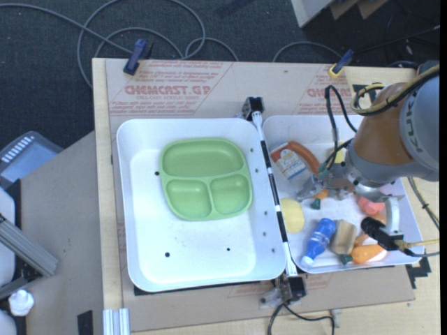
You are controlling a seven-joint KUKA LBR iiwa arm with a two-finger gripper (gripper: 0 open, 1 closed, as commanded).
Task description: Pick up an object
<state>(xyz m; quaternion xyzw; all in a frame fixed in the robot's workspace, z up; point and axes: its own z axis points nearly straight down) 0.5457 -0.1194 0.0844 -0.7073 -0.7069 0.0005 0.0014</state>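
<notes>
Objects (pixel 321 236) for picking: you have them all in the right bin (pixel 307 128), none in the left bin (pixel 202 246).

- Far end of the right bin: orange-red sausage shape (pixel 302 150), curved, with an orange-and-white packet (pixel 288 165) just beside it on the near side.
- Against the wall shared with the left bin: yellow rounded piece (pixel 292 215).
- Near end: blue bottle (pixel 318 241) lying on its side, touching a tan block (pixel 343 236). An orange piece (pixel 367 255) sits by the near rim.
- Right side: pink piece (pixel 371 205), partly hidden under the arm.

Gripper (pixel 318 187): low over the middle of the right bin, between the packet and the yellow piece. A small green-and-orange bit (pixel 318 201) lies just beside its tip. You cannot tell from this angle whether the gripper is released or clenched, and you cannot see anything grasped in it.

Left bin: a green divided plate (pixel 206 176), three compartments, lying flat toward the far half.
</notes>
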